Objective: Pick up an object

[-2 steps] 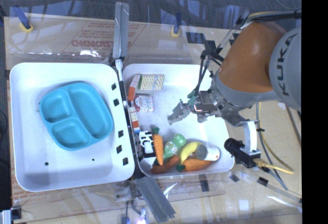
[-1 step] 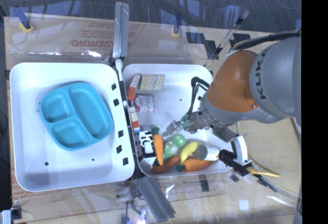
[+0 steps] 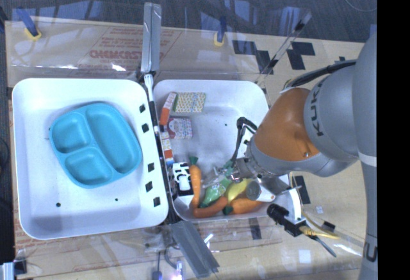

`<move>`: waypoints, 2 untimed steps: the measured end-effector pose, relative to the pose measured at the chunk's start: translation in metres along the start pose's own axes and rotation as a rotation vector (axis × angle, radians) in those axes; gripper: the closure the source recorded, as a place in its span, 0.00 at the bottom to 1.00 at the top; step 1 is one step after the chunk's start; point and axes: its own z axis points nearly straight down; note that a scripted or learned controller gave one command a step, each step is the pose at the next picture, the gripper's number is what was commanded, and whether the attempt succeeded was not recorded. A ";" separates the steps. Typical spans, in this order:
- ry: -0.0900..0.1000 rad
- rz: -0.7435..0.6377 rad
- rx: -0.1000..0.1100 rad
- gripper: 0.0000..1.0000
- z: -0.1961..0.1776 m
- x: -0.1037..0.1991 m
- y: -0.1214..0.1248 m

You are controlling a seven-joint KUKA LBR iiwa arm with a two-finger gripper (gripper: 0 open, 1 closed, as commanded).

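The right bin [image 3: 218, 96] holds a pile of toy food along its near edge: orange carrots [image 3: 196, 182], a second carrot [image 3: 242, 206], a yellow piece [image 3: 236, 190] and a green piece [image 3: 215, 194]. A small patterned box [image 3: 189, 102] and a pinkish packet [image 3: 180, 127] lie at the bin's far left. A slim red-and-white tube [image 3: 167, 110] rests along its left wall. My gripper [image 3: 238, 173] is down over the pile at the near right, its tips lost among the toys. The orange-banded wrist [image 3: 288, 128] sits above it.
The left bin [image 3: 38, 208] carries a blue three-compartment plate [image 3: 95, 143]. A metal divider post [image 3: 151, 35] stands between the bins at the back. A black-and-white item [image 3: 181, 176] lies by the right bin's left wall. Tools [image 3: 320, 232] lie on the bench at the near right.
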 end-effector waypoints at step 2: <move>-0.001 0.028 0.000 1.00 -0.101 0.095 0.017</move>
